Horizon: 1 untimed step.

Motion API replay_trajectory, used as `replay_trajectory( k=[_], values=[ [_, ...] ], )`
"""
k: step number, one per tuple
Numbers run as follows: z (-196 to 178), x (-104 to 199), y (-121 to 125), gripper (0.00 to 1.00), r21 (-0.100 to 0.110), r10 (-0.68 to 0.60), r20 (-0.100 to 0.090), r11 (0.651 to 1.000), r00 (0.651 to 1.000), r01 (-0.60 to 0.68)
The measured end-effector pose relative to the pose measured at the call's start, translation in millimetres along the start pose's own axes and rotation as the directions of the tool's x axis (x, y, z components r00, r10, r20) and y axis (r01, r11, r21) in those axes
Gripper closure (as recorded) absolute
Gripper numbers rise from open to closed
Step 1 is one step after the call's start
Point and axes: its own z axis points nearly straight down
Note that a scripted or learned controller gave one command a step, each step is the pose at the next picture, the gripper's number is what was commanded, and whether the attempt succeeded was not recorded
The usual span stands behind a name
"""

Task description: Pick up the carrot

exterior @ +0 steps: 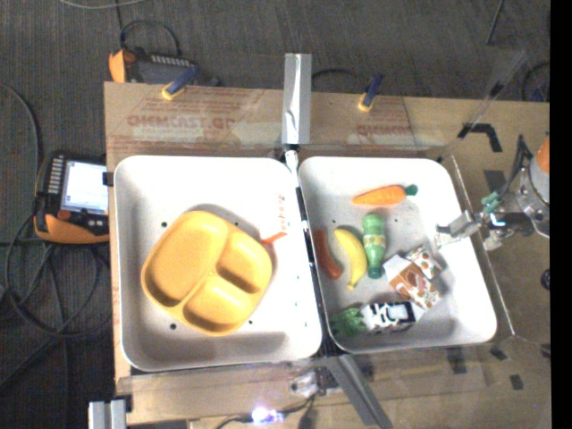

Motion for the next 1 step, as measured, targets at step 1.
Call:
replay_trajectory(
  k=[1],
  values=[
    [75.5, -6.0, 51.3, 0.00, 0.001, 0.034, 0.002, 0.999, 0.999, -0.034]
  ],
)
